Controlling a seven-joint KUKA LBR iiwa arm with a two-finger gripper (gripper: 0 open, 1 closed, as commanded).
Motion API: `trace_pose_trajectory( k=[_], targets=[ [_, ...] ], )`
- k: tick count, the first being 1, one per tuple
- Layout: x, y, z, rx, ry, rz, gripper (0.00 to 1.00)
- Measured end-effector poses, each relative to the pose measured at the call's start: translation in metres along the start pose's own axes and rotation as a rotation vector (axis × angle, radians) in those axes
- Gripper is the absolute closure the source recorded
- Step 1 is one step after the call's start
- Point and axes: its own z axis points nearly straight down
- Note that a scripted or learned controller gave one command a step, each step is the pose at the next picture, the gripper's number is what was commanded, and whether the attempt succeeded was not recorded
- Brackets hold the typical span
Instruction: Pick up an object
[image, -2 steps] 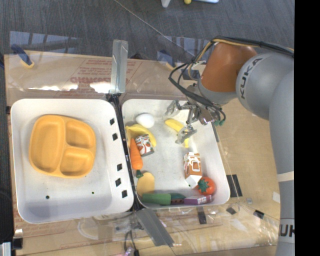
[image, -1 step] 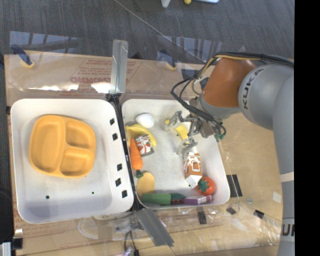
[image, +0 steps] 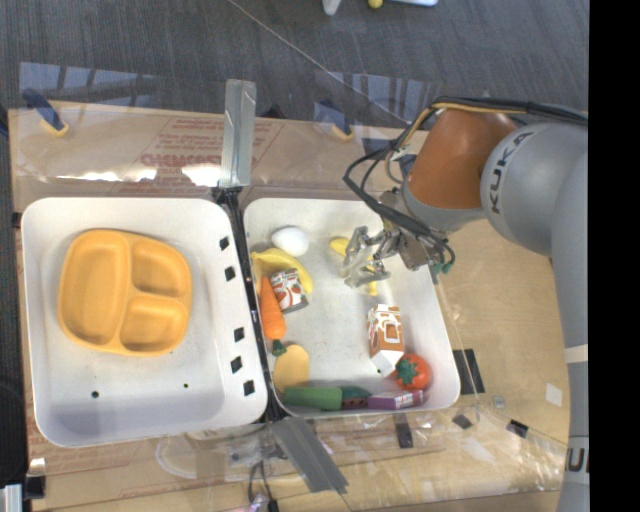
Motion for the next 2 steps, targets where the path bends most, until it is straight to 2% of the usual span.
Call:
trace_pose_trajectory(
  k=[1, 2],
  targets=[
    [-0.047, 0.058, -0.134, 0.004, -0.010, -0.004, 1.00],
    [-0.035, 0.024, -0.168, 0.000, 0.001, -0.288, 1.00]
  ],
)
